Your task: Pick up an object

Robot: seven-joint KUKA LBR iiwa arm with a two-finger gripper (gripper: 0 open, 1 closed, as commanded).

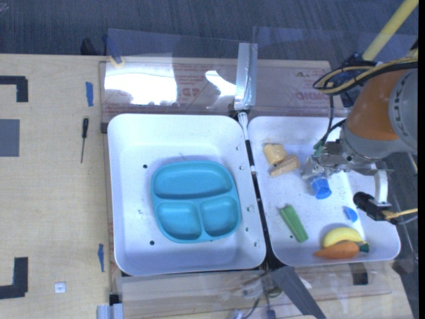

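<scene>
Camera view: pincer (pixel 321 173) is hanging in the right bin (pixel 388 248), opening and hold unreadable; a small blue object (pixel 322 189) is sitting just beneath its tip. Risk: closing off-centre is likely knocking that piece aside, or it is snagging the tan pieces (pixel 279 159) just left of it.

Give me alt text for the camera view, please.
The grey-and-orange arm's gripper hangs over the right bin, just above a blue object; a banana and carrot lie nearby. The left bin holds a blue divided tray.
</scene>
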